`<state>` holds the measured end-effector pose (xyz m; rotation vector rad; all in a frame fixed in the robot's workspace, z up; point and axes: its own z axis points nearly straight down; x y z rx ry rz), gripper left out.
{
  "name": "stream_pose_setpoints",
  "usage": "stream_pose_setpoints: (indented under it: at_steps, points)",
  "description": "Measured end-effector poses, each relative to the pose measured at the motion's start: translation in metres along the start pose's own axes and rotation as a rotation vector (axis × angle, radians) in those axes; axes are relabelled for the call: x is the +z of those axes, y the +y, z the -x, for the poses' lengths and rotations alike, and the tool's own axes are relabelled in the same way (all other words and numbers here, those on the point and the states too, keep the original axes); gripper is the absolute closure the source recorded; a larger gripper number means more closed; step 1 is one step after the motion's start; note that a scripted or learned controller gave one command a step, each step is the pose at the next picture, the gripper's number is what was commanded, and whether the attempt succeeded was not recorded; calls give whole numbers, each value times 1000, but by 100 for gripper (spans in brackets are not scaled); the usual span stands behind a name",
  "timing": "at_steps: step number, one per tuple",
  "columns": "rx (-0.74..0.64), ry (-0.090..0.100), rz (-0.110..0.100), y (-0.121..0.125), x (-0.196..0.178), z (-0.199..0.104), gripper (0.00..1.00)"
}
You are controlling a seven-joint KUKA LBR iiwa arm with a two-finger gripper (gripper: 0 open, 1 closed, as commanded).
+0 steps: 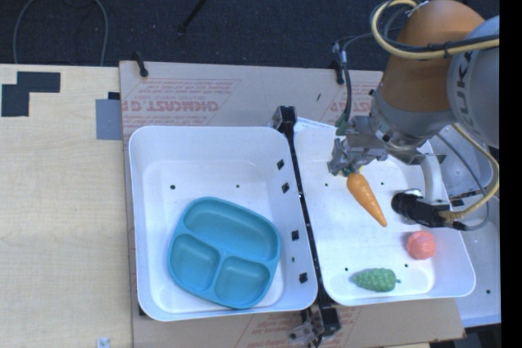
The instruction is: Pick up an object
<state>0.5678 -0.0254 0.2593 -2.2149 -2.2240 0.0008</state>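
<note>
Nearest to me, low in the frame, a green knobbly toy [375, 279] lies near the bottom edge of the right bin [338, 244]. Just above it and to the right sits a pink ball [421, 244]. The two are apart from each other and from everything else.

Up from those, a carrot [369, 200] lies on the bin floor on a slant. Its thick end points to the upper left and its tip to the lower right. The claw [346, 163] is down at that thick end, touching it or just short of touching; from this angle I can't say which. I also cannot tell whether the claw is open or closed, because the wrist body hides it. The arm [424, 77] comes in from the upper right.

At the left of the frame, the left bin [204, 167] holds a blue plate [222, 253] with three wells, lying flat and well away from the claw. The bench [57, 216] runs off pale to the far left.

As I judge it, the approach is done and the carrot is the target. The carrot looks to be resting on the bin, so nothing is lifted yet. What is left is to make sure of a grip on the thick end and then raise it clear. I would not count this as a pick until the carrot comes up off the bin.
</note>
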Motion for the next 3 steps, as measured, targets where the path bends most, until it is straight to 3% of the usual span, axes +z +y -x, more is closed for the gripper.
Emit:
stream_pose_setpoints:
  at_steps: [3]
  points:
    - [0, -1, -1, 29, 28, -137, 100]
